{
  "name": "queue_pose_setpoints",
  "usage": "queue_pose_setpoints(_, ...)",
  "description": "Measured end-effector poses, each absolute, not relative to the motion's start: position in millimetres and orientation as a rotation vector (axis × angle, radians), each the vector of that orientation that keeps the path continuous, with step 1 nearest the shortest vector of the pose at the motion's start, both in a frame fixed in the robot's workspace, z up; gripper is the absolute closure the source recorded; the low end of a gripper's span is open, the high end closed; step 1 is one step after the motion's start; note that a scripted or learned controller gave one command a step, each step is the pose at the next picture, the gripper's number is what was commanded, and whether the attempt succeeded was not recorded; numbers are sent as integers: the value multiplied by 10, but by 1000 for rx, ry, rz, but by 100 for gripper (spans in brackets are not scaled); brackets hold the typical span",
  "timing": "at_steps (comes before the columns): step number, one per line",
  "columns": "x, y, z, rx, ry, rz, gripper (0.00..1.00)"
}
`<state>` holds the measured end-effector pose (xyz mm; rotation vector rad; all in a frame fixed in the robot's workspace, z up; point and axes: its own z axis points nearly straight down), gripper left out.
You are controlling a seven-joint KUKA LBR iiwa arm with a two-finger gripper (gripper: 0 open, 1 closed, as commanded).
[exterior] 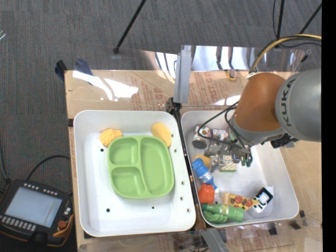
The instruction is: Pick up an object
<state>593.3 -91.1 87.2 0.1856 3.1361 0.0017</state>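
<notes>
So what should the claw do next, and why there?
Probably ease straight down a little. The claw hangs over the right bin, above a small printed packet, with the blue toy close on one side. Nothing shows between its fingers, so lowering onto the packet seems the likeliest way to a grasp.

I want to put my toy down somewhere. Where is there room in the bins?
Best spot: the left bin, on the bare white strip in front of and left of the green plate. The right bin has some bare floor along its right side, behind the black-and-white toy. Its left side is crowded with toys under the claw.
</notes>
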Motion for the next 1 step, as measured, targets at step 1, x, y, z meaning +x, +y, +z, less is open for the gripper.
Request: queue_pose_setpoints(1,5924,-909,868,184,3140,1,0)
